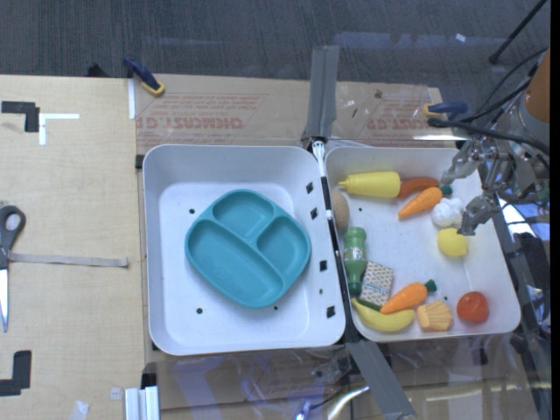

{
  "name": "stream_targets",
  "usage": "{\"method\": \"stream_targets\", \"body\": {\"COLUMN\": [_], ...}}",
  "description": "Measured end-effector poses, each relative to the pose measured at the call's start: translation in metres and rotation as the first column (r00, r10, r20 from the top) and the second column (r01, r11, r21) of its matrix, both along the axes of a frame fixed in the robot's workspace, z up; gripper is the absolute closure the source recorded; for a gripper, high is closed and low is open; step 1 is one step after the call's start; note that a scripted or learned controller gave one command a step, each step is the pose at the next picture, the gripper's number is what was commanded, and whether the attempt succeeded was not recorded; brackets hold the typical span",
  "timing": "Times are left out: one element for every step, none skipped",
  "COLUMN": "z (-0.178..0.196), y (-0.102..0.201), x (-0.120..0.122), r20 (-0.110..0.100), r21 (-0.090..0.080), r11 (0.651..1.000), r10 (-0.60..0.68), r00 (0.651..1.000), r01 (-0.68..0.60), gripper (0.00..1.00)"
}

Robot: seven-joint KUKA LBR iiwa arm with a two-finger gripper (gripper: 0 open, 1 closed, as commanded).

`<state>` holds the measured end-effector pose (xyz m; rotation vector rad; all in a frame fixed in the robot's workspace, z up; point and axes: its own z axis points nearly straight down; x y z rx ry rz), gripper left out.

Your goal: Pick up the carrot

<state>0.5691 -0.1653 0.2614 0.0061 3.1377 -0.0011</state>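
Observation:
Two orange carrots with green tops lie in the right bin point(503, 265). One carrot point(420, 201) lies near the back, beside a yellow bottle point(372, 184). The other carrot point(406, 297) rests at the front on a banana point(382, 318). My gripper point(467, 191) hangs over the bin's right side, just right of the back carrot and apart from it. It is open, with nothing between its fingers. A white garlic bulb point(446, 212) and a yellow lemon point(452, 243) lie just below and to the left of it.
The left bin point(162, 261) holds a teal divided plate point(249, 248). Also in the right bin are a green bottle point(354, 256), an egg point(339, 210), a cracker point(377, 279), a tomato point(472, 306) and a small yellow piece point(435, 316). Scissors point(7, 234) lie at the far left.

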Motion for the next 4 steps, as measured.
{"method": "stream_targets", "body": {"z": [-0.142,-0.167,-0.167,-0.154], "y": [-0.029,-0.056,-0.038,-0.038], "x": [0.034,0.081,0.084,0.086], "r20": [-0.001,0.003,0.001,0.009], "r21": [0.001,0.002,0.003,0.006], "r11": [0.943,0.883,0.604,0.608], "r10": [-0.332,-0.47,-0.797,-0.794], "r00": [0.943,0.883,0.604,0.608], "r01": [0.332,0.47,0.797,0.794], "gripper": [0.0,0.0,0.0,1.0]}}
